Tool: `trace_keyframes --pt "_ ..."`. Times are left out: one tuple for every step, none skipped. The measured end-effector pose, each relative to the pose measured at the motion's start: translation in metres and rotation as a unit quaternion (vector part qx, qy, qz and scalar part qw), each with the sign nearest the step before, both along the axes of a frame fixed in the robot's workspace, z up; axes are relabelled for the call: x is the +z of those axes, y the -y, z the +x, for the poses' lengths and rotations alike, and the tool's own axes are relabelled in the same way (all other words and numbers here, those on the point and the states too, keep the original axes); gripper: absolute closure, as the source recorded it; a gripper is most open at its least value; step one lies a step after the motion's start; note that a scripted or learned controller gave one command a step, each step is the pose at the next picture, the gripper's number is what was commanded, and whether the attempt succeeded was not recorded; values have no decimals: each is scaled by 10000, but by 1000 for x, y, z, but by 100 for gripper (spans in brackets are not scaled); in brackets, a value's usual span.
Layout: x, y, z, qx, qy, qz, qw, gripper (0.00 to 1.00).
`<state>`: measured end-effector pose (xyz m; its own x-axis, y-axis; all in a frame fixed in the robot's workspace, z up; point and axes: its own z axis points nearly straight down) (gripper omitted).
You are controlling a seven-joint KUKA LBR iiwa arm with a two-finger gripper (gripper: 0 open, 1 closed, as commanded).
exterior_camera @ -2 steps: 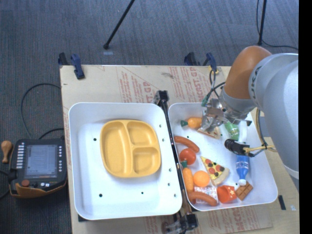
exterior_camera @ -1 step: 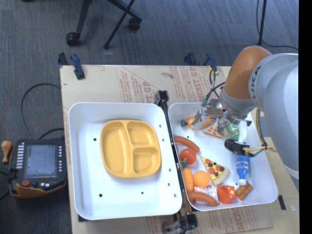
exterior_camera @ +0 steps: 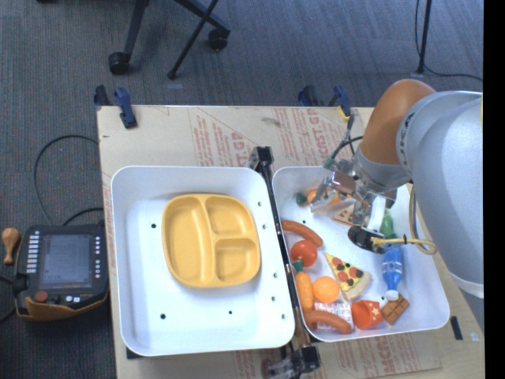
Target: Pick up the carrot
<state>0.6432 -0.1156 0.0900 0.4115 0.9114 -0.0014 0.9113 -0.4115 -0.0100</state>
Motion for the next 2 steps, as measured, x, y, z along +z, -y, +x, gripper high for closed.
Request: trace_keyframes --pt "0 21 2 -1844 34 -13 9828 0" --pt "11 21 2 -1809 32 -26 9835 100"
